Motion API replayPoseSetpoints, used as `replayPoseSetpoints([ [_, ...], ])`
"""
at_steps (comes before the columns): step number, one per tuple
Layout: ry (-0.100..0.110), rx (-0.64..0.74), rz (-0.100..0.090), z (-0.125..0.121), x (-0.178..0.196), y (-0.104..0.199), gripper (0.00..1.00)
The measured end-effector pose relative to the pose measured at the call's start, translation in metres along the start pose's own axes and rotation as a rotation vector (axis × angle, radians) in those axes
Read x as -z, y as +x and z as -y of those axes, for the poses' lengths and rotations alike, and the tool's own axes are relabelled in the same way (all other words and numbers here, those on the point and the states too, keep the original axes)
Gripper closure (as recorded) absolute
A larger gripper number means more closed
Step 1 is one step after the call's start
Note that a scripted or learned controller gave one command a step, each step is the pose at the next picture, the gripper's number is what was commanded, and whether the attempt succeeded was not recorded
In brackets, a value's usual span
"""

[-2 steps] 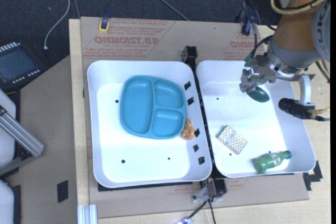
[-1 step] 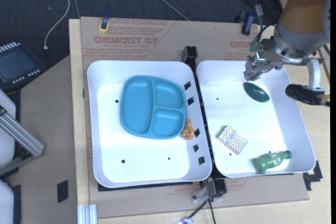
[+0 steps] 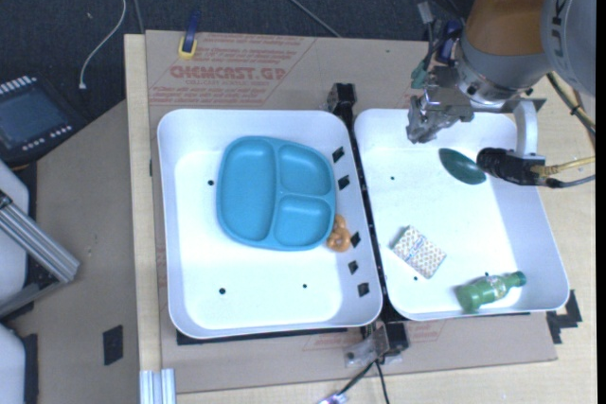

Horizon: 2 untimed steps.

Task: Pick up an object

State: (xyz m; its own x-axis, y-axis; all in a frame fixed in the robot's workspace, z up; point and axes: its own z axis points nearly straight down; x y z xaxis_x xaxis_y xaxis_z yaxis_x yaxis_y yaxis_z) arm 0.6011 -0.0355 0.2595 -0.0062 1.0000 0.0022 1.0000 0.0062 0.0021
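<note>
**Gripper parked over the far-left corner of the right bin**

So the gripper (image 3: pixel 428 130) is hanging over the right bin (image 3: pixel 497 227), up in its far-left corner, close to the divider between the two bins. From this slanted top-down angle I honestly can't make out whether it's spread or clenched. It's just a dark grey clump pointing down at bare white bin floor.

Stuff up for grabs in that bin:
- a dark teal oval piece (image 3: pixel 462 166), just right of the gripper and a bit nearer, not touching it. Its right end is hidden behind robot hardware.
- a checkered packet (image 3: pixel 418 252) lying flat around the middle, well apart from the gripper.
- a green bottle (image 3: pixel 488 290) on its side against the near rim, cap end pointing right.

The left bin (image 3: pixel 189 232) has a blue divided plate (image 3: pixel 276 192) sitting roughly in the centre, with a small orange bit (image 3: pixel 339 237) touching its near-right edge.

Both bins sit on the desk (image 3: pixel 142 203), with a printed cardboard sheet (image 3: pixel 227 66) poking out on the far side.
</note>
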Motion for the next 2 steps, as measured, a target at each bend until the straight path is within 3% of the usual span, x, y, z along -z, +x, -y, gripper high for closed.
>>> replayPoseSetpoints([
  [2,0.006,-0.001,0.000,0.005,-0.031,0.107,1.00],
])
